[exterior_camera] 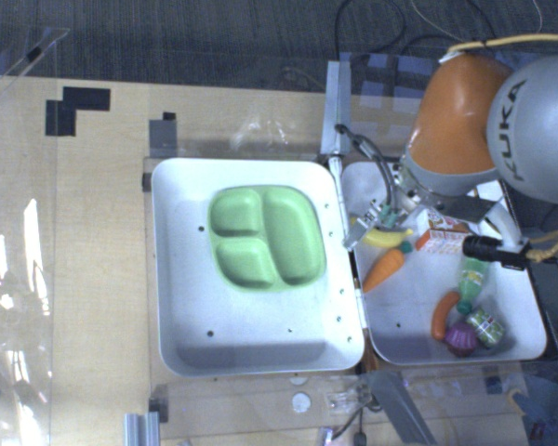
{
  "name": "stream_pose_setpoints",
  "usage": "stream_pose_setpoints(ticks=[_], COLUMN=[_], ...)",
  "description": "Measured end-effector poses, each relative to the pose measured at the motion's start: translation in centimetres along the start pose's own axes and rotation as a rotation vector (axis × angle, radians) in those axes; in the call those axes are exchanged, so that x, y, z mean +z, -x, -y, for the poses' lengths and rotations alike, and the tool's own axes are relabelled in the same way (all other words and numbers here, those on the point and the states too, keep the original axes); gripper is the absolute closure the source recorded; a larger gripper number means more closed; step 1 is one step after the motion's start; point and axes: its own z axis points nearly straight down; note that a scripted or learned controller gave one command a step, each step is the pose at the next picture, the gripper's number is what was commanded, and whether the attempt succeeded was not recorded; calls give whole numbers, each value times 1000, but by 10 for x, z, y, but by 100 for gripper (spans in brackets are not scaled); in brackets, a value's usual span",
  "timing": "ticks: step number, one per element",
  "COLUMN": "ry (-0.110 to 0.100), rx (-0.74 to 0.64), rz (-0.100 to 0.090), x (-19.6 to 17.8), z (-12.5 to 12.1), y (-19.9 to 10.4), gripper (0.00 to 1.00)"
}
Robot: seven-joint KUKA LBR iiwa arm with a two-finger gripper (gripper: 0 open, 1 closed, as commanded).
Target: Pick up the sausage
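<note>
The sausage (444,315) is a short orange-red piece lying in the right bin (418,344), near its front. It lies beside a purple item (461,338). My gripper (372,223) hangs low over the back left part of that bin, just above a yellow banana (391,239). It is well to the left of the sausage and further back, apart from it. The arm's orange band (456,110) and grey body hide the bin's back right area.
An orange carrot (383,269) lies right in front of the gripper. An orange-and-white box (442,241), a green bottle (471,278) and a small can (486,326) crowd the right bin. The left bin (181,277) holds a green divided plate (265,235).
</note>
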Motion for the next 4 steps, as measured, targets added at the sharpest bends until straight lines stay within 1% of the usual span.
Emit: stream_pose_setpoints(ticks=[1,2,3,4], ry=[9,4,-5,-4], rx=[-1,-54,-396,-682], rz=[7,6,-4,-6], x=[-12,-81,12,73], z=[-3,-18,92,127], y=[2,51,38,4], gripper=[100,100,100,100])
